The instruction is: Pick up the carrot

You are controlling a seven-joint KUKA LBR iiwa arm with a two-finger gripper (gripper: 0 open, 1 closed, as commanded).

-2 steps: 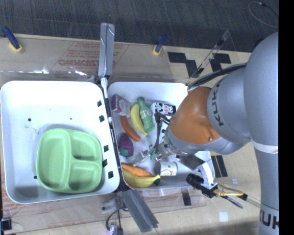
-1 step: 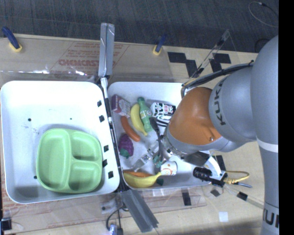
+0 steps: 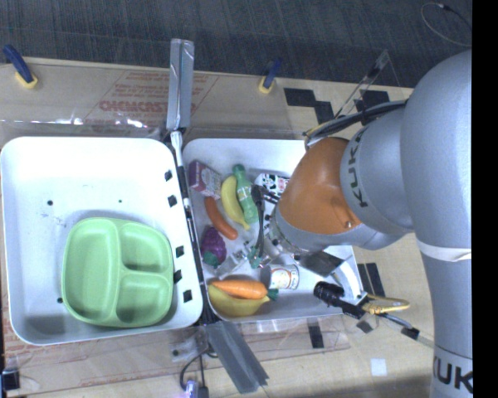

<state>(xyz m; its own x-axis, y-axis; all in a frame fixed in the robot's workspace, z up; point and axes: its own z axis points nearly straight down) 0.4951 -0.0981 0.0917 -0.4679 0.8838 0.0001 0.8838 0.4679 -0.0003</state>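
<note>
- The carrot [image 3: 242,288] lies lengthwise on top of a yellow squash-like toy [image 3: 235,303] at the near end of the right bin [image 3: 232,149], orange body pointing left, green stub to the right.
- Just right of the carrot sits a small tin can [image 3: 284,278] on its side.
- The gripper [image 3: 259,243] reaches down beyond the carrot, toward the bin's middle, clear of the carrot; whether it is parted or closed I cannot tell, since the orange wrist band [image 3: 315,191] and grey arm [image 3: 415,164] hide most of it.
- Farther from the carrot, toward the bin's far end: a banana [image 3: 231,201], a green bottle [image 3: 246,194], a thin orange sausage-like piece [image 3: 218,217] and a purple eggplant [image 3: 212,244].
- Left of the carrot, in the left bin [image 3: 33,189], rests a green divided plate [image 3: 116,270].
</note>
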